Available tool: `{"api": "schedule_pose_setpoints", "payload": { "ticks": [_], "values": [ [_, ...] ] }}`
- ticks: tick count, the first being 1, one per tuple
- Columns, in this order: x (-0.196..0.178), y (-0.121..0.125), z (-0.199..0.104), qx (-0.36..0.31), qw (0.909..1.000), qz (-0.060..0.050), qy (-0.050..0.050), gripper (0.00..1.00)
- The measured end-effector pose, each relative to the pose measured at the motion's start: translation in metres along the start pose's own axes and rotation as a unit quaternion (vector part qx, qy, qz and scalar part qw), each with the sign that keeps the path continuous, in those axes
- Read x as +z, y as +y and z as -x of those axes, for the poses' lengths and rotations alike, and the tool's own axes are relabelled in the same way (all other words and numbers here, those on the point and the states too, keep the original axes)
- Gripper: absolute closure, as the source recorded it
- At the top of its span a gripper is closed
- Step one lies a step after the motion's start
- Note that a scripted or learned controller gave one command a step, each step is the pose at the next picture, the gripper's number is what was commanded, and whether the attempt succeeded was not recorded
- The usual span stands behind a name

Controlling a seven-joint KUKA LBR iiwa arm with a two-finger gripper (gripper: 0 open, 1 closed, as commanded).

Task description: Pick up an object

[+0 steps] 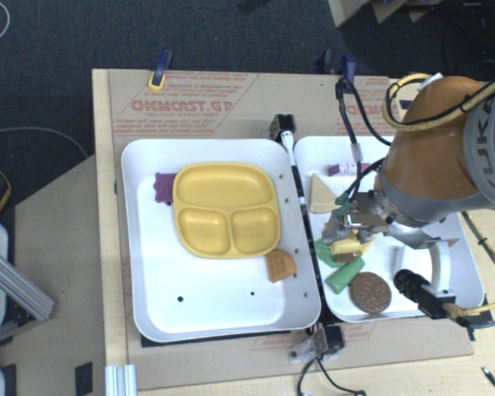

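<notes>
Gripper (pixel 351 225), its grip impossible to tell, hung low at right-centre over the toys (pixel 346 254), apparently seeking one.

bins (pixel 148 246): glossy white plastic | tray (pixel 227 209): smooth matt yellow plastic | bench (pixel 115 139): bare wood

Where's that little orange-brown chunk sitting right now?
The orange-brown chunk lies in the left bin, near its right wall, just below the lower right corner of the yellow divided tray.
</notes>
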State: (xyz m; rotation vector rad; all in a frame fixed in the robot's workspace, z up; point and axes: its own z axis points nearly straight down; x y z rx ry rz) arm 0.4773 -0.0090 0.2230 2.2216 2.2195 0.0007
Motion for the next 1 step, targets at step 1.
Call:
{"api": "schedule_pose_setpoints", "payload": {
  "ticks": [1],
  "values": [
    [-0.0029,-0.0075,-0.0125,-0.001,1.0000,-0.001,0.001,1.00]
  ]
}}
